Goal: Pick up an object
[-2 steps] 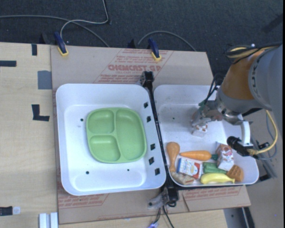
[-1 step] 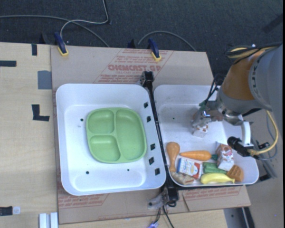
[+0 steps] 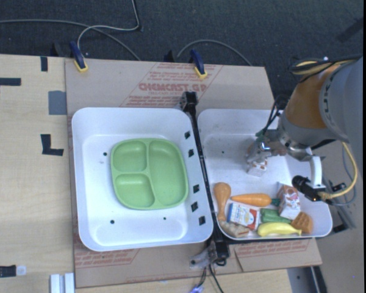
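From the camera view above the worktop (image 3: 24,163), we judge the task barely begun: nothing is lifted. The tool (image 3: 257,162) hangs low over the bare upper part of the right bin (image 3: 232,127), near its middle, apart from the toys heaped at the bin's near end. We see nothing between its tips, and we cannot tell whether it is released or clenched, since the wrist hides much of it. What is left, as we read it, is the whole pick: reach a toy, close on it and raise it.

Counting, we find two white bins. The left bin (image 3: 91,139) carries one green divided plate (image 3: 149,173). In the right bin lie one carrot (image 3: 251,199), one orange-brown gourd-shaped piece (image 3: 222,195), one small printed carton (image 3: 241,214), one banana (image 3: 277,229), one little box with red marks (image 3: 288,201) and one waffle-like orange piece (image 3: 303,222); a green piece sits among them, too hidden to name.
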### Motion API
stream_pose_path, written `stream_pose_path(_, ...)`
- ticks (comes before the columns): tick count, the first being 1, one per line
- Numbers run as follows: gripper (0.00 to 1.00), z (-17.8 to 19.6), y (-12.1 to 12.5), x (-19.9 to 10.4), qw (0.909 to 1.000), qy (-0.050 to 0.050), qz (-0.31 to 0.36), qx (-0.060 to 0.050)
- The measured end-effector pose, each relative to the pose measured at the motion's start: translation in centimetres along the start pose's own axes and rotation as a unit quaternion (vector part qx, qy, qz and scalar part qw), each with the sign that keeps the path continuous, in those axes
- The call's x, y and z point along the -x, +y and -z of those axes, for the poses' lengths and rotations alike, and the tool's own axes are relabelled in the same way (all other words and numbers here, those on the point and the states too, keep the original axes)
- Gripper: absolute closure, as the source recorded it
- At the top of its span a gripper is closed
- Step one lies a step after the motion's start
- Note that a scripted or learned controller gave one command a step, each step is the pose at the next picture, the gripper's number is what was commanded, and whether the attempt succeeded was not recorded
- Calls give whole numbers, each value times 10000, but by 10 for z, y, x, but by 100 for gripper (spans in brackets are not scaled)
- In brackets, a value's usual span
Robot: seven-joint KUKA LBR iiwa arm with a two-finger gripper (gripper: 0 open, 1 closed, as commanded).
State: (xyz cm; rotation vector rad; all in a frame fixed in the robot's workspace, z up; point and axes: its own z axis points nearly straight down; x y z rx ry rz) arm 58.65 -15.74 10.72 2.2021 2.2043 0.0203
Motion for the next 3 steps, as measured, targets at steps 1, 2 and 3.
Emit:
stream_pose_path(1,100,98,-28,-7,9999,38,1,-131)
stream_pose_path(2,100,26,57,-2,9999,40,6,-147)
stream_pose_path(3,0,27,57,-2,9999,38,3,-143)
